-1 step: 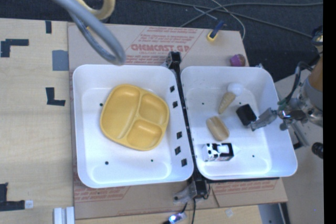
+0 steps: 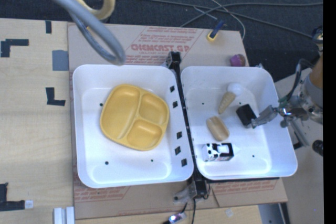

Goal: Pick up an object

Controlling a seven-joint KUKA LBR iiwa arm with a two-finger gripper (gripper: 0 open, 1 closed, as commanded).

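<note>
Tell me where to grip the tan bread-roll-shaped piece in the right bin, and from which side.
Grip the tan bread-roll-shaped piece across its narrow middle, coming straight down from above. It lies flat and slanted on the right bin floor, with free space along both long sides; the black-and-white block sits near its lower end, so avoid that end.

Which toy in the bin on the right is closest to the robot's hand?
The black block. It sits right beside the gripper, while the ice cream cone, bread roll and toy cow lie farther left.
</note>
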